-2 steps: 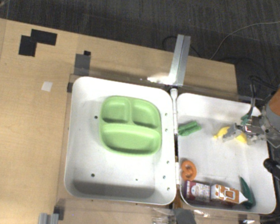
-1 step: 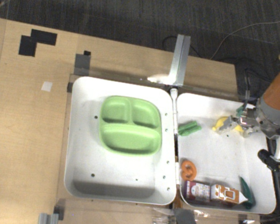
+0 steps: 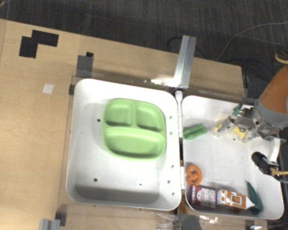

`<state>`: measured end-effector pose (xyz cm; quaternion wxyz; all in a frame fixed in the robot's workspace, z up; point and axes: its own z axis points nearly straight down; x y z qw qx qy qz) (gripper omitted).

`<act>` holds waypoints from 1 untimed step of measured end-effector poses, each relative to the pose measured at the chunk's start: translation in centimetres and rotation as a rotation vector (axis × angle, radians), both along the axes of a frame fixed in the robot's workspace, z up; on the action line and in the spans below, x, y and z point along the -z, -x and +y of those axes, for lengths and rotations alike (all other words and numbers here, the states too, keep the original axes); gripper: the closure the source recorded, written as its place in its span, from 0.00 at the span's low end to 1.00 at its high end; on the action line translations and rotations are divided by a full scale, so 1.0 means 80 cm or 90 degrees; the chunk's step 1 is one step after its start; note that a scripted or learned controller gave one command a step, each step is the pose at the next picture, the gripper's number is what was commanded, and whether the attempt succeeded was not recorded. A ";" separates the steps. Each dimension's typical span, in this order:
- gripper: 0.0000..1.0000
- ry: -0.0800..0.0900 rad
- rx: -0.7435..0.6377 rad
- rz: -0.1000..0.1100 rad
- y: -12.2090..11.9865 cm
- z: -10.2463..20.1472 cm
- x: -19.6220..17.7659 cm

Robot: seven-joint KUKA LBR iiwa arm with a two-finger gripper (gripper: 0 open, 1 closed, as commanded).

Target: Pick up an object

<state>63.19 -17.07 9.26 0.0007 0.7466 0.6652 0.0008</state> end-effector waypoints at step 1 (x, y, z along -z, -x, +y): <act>0.00 -0.008 0.048 0.016 -0.044 -0.029 0.008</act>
